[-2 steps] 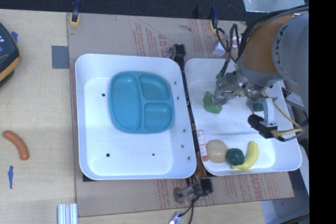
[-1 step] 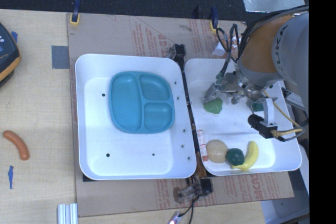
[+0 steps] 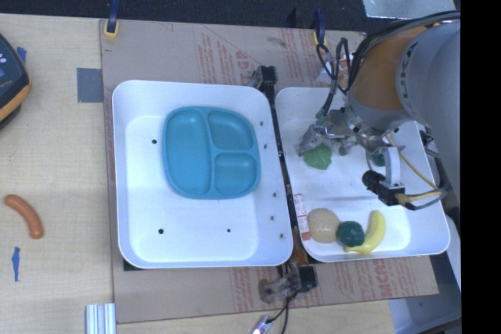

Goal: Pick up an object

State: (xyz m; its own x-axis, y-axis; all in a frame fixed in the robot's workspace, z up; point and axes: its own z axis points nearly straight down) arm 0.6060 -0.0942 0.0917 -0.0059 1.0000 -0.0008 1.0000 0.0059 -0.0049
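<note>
The arm comes in from the right over the right bin (image 3: 344, 246). Its gripper (image 3: 325, 138) hangs low in the far half of that bin, right at a light green object (image 3: 318, 159) that lies just in front of it. Whether the green object is between the fingers is hidden by the wrist. Along the bin's near wall lie a beige round object (image 3: 322, 224), a dark green ball (image 3: 350, 233) and a yellow banana (image 3: 373, 233).
The left bin (image 3: 141, 238) holds a blue divided plate (image 3: 211, 152). An orange sausage (image 3: 25, 215) lies on the bench at the far left. A dark device (image 3: 11, 82) sits at the left edge. Cables trail from the wrist over the right bin.
</note>
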